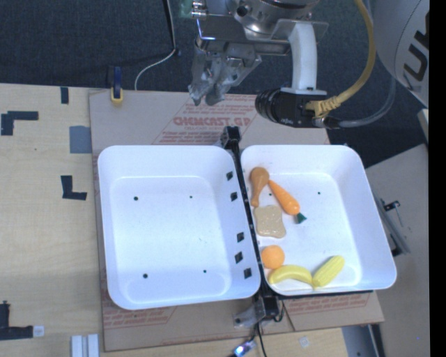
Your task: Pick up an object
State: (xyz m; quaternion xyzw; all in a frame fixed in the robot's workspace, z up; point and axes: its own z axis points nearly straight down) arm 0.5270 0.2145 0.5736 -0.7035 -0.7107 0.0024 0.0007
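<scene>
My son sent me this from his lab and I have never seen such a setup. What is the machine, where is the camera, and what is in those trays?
One camera above the bench looks down at a slant. The grey robot arm reaches in at the top; its metal gripper hangs above the cardboard behind the two shallow white bins, with nothing between its fingers. The right bin holds toy food: a tan drumstick, an orange carrot, a beige slice of bread, a small orange fruit, a yellow banana and a yellow corn cob. The left bin sits beside it.
</scene>
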